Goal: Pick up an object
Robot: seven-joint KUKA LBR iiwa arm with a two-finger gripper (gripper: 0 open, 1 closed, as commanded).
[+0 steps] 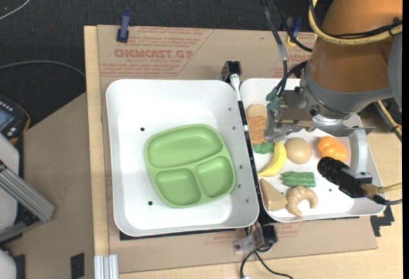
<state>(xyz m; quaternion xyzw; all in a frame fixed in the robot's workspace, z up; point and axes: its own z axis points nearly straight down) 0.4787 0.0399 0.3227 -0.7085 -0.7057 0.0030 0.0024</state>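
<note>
Camera view, left to right: the left bin (121, 143) carries a green divided plate (190, 164) at its centre, well apart from my work. My gripper (281, 123) hangs over the right bin (367, 204), low above the toy food; how my fingers stand I cannot tell. Nearest target, I judge, is the bread slice (257, 124) at nine o'clock; descend straight. Banana (277, 160) at six and potato (298, 150) at five crowd it.

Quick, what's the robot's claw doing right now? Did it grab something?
Gripper: low in the right bin among the toy food; whether it is open, shut or holding anything cannot be told.
</note>
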